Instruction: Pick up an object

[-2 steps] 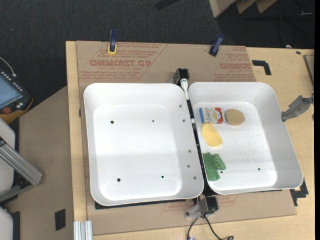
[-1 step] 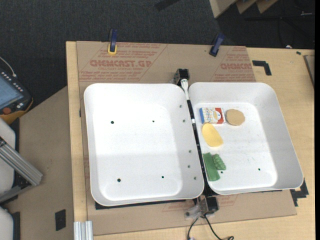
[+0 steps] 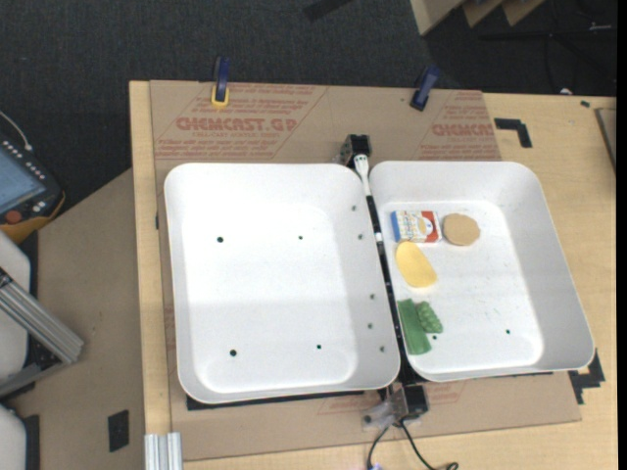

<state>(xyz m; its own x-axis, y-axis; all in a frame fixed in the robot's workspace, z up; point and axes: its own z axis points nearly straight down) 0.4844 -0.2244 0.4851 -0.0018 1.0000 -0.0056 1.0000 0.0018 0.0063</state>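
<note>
Several small objects lie in the right bin, all near its left wall. A small box printed white, blue and red lies flat at the top. Just right of it rests a round tan disc. Below the box is a yellow oval piece. A green ridged piece lies nearest the front, by the bin's left wall.
The left bin sits beside the right one on a brown cardboard sheet. Two blue clamps hold the sheet's back edge. A black clip sits where the bins meet at the back, and cables lie at the front.
</note>
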